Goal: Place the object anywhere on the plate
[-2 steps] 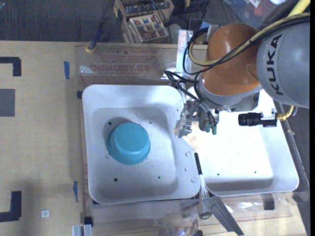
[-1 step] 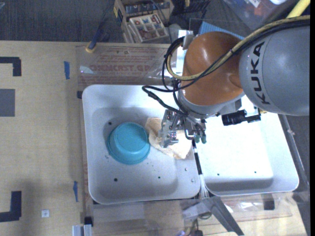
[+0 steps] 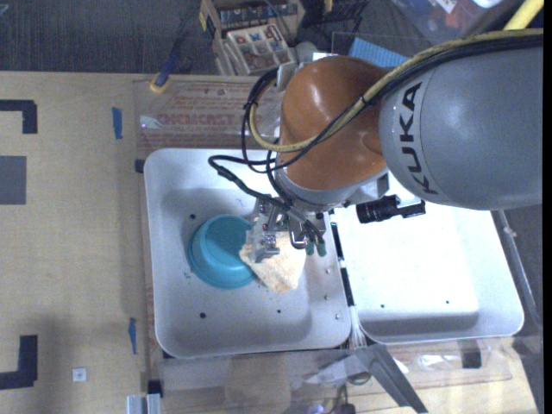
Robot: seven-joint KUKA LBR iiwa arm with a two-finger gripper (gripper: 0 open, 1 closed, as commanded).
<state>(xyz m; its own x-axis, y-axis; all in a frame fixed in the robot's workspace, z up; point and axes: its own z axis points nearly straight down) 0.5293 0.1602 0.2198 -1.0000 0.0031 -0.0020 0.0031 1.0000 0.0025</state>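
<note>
Arm: I see the grey KUKA arm with its orange band (image 3: 332, 128) reaching in from the right and hanging over the left shallow white bin (image 3: 172, 317).
Gripper: my two-finger gripper (image 3: 276, 235) sits low over the middle of that bin, right at the pale, crumpled, tan-and-white object (image 3: 278, 268).
Fingers: I cannot tell how they stand; cables and metal parts crowd the tip and blur together.
Object: the pale crumpled piece lies on the floor of the left bin, directly under and just below the gripper tip, and its left edge touches or overlaps the rim of the plate. I cannot tell whether it is gripped or merely lying there.
Plate: the round teal-blue plastic plate (image 3: 217, 250) rests on the left bin's floor, left of the gripper and just beside the object.
Right bin: the second shallow white bin (image 3: 431, 300) lies alongside, partly under the arm's body.
Bench: the light wooden bench top (image 3: 69, 231) carries blue tape marks and black squares on its left side.
</note>
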